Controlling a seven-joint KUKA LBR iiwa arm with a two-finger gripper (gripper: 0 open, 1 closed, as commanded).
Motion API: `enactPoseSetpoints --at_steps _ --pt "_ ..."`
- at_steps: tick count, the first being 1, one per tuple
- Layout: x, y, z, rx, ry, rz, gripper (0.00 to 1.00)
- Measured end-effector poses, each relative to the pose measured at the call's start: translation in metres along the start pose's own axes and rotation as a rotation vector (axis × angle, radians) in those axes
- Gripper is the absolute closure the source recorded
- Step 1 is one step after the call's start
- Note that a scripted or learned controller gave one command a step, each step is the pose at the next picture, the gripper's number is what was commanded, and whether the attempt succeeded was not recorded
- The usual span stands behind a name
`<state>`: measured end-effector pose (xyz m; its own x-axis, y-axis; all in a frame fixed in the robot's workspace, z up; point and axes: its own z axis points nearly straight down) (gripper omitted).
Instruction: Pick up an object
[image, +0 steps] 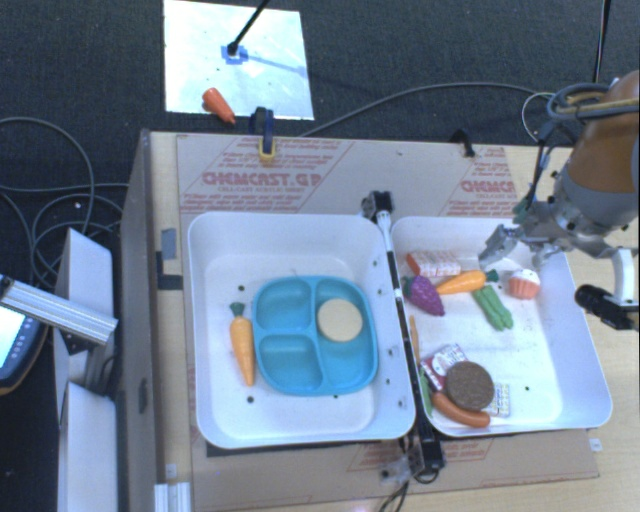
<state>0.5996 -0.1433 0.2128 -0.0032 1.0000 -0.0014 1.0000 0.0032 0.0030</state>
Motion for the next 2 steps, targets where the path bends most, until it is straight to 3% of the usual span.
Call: enactPoseSetpoints --at_steps 1,2 --pt "-0.016 0.032 0.129 0.015 0.003 -0.001 0.0" --pt "-0.016 0.032 0.118 0.016 0.003 -0.005 1.0"
